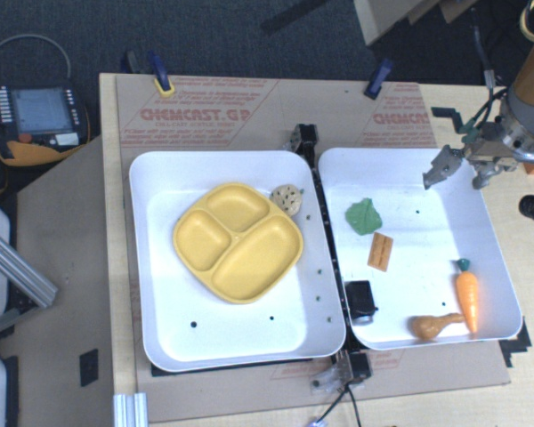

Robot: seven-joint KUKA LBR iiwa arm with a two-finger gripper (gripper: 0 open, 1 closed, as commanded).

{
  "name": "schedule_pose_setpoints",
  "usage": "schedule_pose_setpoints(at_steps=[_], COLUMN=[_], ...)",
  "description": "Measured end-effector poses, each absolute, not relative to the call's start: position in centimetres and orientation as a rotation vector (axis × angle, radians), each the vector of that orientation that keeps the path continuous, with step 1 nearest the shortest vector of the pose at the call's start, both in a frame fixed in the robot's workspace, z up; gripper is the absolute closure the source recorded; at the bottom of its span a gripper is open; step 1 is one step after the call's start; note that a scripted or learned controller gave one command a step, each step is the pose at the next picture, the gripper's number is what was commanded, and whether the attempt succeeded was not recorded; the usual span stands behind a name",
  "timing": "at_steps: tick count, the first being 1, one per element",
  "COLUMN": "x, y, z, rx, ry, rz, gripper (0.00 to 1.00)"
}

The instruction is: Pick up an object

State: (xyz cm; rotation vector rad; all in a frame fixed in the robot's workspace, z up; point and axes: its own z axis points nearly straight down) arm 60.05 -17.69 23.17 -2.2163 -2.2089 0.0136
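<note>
The right bin [400, 163] holds a green leafy piece [364, 216], an orange-brown block [380, 252], a black block [360, 298], a carrot [467, 298] and a brown drumstick-shaped piece [435, 326]. My gripper [460, 172] hangs over the bin's far right corner, well apart from all of them. Its two grey fingers [439, 170] are spread open with nothing between them. The left bin [156, 238] carries a yellow divided plate [238, 252] and a cookie [287, 198] at the plate's far right edge.
Both bins sit on a cardboard-covered bench [249, 105] held by blue clamps at the back. A black clip [303, 138] joins the bins at the far side. A handheld control pendant [36, 118] lies off the bench at the left.
</note>
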Motion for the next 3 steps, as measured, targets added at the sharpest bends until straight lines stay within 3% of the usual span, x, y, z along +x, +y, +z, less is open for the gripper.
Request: schedule_pose_setpoints(at_steps=[1,3], x=[60.3,59.8], y=[-17.6,-18.1], z=[24.1,11.7], rx=[-2.221,-2.219], ry=[-2.222,-2.219], rz=[0.000,0.003], gripper=[0.00,0.00])
